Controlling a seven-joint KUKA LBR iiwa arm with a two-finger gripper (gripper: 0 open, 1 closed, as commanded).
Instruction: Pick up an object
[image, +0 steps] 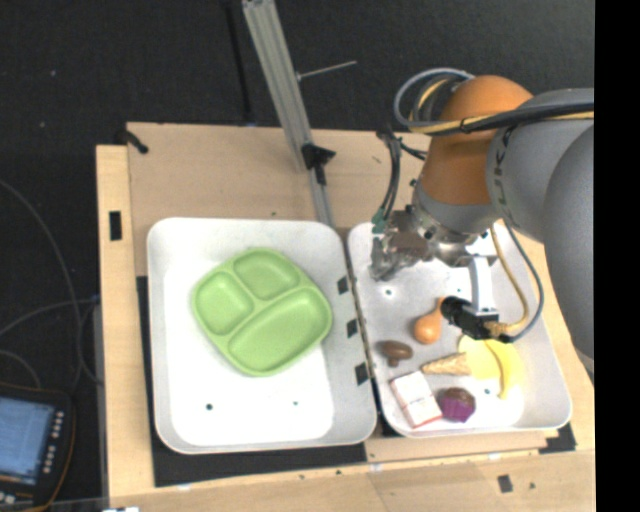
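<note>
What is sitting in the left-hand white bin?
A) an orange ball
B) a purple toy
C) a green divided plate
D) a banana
C: the green divided plate lies in the left bin, while the small items, such as the banana, lie in the right bin.

green divided plate (262, 311), white bins (180, 400), yellow banana (503, 367), purple fruit (457, 405)

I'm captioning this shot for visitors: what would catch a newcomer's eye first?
The orange-banded grey arm reaching in from the right, its gripper at the right bin's far-left corner. Next, the green divided plate in the left bin, then small toy foods clustered nearer the right bin's front.
</note>
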